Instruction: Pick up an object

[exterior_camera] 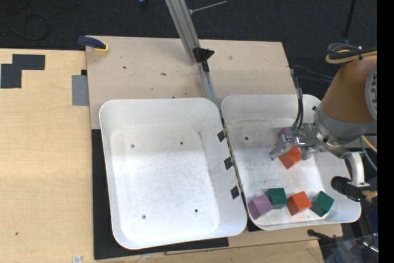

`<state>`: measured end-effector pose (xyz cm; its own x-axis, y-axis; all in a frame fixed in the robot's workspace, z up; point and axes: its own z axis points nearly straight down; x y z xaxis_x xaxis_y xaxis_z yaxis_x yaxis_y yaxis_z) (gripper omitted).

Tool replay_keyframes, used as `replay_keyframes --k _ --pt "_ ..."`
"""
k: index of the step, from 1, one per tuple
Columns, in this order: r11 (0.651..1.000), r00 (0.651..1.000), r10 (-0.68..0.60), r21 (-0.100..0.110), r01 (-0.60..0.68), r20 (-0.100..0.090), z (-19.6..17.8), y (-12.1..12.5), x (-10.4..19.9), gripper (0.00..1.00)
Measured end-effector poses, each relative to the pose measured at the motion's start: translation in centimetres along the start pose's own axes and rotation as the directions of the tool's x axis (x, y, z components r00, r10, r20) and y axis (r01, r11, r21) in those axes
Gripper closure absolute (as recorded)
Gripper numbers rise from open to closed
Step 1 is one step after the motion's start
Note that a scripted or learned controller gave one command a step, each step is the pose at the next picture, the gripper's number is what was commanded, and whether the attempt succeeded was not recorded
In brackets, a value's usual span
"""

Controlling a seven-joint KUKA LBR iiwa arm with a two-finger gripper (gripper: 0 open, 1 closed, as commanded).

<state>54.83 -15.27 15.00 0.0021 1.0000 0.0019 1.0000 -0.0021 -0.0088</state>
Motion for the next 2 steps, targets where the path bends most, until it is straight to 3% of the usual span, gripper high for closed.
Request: replay_keyframes --k 1,2 --pt "1.000 1.000 0.001 -0.028 -0.001 0.009 2.81 0.61 -0.28 0.00" --pt "1.000 1.000 0.010 -0.029 -0.010 0.010 1.85 0.65 -0.42 1.00"
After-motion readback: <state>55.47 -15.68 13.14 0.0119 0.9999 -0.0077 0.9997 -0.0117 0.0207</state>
